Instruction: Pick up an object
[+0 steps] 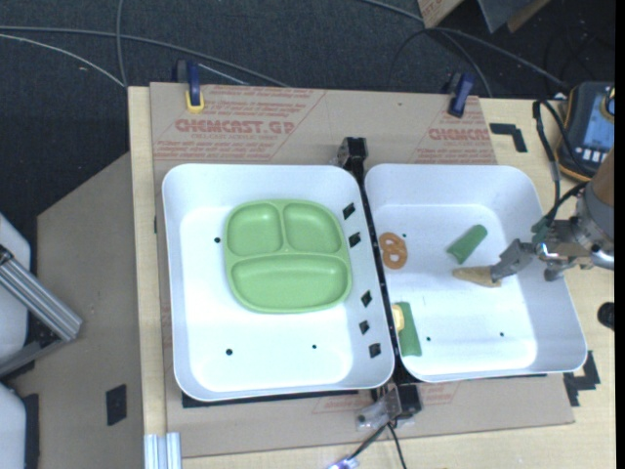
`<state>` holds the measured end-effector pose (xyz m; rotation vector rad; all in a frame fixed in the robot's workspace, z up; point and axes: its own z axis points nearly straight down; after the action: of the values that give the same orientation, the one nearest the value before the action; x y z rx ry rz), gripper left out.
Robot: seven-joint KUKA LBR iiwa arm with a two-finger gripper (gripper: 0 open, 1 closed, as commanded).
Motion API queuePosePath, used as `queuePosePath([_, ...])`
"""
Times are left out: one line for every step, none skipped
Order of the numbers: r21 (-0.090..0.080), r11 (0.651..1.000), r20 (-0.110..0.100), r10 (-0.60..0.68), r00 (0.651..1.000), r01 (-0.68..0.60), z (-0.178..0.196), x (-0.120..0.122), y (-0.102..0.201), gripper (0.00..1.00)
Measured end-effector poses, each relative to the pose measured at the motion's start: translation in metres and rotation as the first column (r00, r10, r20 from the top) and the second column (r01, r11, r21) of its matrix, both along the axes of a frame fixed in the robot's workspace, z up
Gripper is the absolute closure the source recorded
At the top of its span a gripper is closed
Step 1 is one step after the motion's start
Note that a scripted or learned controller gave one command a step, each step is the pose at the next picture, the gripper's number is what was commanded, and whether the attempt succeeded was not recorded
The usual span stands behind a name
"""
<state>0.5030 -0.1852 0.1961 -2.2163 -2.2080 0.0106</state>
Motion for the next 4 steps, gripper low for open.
queuePosePath([-0.003, 1.000, 0.013, 0.004, 1.000, -0.004, 0.006, 0.003, 0.000, 0.00])
queuePosePath([-0.001, 1.000, 0.009, 0.004, 1.000, -0.004, -0.037, 0.004, 0.006, 0.00])
queuePosePath([-0.001, 1.000, 0.008, 0.003, 1.000, -0.003, -0.084, 0.000, -0.001, 0.00])
queuePosePath([-0.001, 1.000, 0.009, 0.004, 1.000, -0.004, -0.113, 0.000, -0.001, 0.00])
